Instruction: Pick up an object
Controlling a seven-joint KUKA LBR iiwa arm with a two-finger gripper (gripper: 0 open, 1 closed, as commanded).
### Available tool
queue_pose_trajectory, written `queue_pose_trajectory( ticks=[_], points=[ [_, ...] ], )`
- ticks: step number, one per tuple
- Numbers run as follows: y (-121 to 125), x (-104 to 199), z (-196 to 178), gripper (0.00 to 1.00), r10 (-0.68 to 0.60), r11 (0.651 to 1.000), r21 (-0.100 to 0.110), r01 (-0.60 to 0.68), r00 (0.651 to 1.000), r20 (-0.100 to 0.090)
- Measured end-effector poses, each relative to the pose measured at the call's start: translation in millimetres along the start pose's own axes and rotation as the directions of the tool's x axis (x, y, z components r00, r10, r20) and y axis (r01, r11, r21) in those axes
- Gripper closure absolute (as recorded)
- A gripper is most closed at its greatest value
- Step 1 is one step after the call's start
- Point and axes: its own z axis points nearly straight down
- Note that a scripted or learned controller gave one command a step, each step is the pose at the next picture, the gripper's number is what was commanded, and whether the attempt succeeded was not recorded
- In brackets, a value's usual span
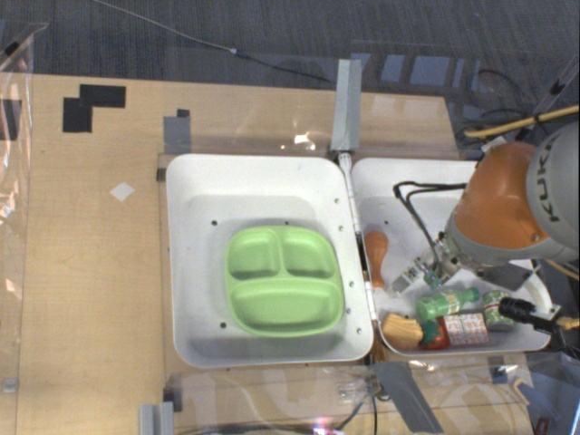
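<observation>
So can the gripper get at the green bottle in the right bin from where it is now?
Probably yes. The gripper hangs just above-left of the green bottle, nothing between them; the red-patterned box crowds the bottle's near side.

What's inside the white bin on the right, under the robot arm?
Along the right bin's near edge lie a green bottle, a red packet and a tan piece; an orange piece lies by the left wall. The arm covers the bin's right side.

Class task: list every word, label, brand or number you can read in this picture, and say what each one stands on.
"KU": large dark letters on the grey arm, cut off at the picture's edge.
Label on the green bottle: too blurred to read.
Print on the red-and-white packet: too small to read.
</observation>
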Motion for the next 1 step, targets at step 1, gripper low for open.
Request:
queue_pose_trajectory(
  ticks=[1],
  points=[
    [77.2, -101.7, 7.2, 0.0, 0.05, 0.999, 0.01, -0.05, 0.999, -0.008]
  ],
)
